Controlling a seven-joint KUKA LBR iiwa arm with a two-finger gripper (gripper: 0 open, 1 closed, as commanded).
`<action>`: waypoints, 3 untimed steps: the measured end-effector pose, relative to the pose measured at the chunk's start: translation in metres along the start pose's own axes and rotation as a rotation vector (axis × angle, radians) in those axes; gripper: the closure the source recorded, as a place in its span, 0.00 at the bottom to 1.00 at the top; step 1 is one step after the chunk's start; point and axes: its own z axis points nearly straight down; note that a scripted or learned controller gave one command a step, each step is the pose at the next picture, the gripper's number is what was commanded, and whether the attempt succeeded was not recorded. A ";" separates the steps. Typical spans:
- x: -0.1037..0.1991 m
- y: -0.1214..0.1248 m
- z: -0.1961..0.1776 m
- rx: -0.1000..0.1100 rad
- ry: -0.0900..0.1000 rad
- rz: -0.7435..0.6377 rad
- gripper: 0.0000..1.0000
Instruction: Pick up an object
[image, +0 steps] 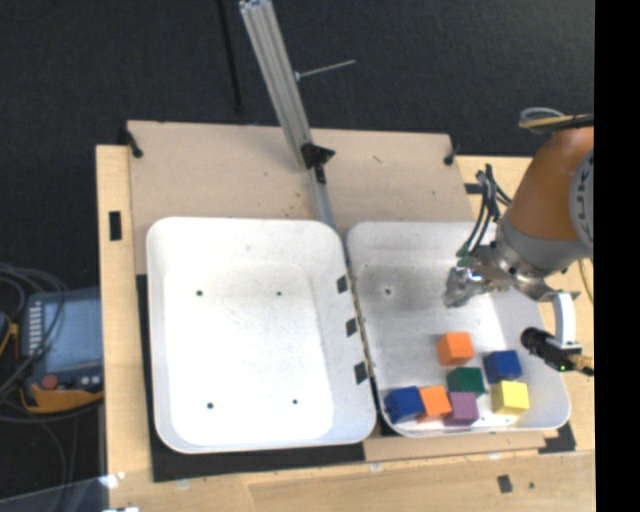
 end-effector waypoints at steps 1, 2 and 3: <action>-0.001 0.002 -0.054 -0.001 0.000 -0.010 1.00; 0.059 -0.007 -0.052 0.007 0.002 -0.013 1.00; 0.108 -0.020 -0.045 0.007 0.001 -0.012 1.00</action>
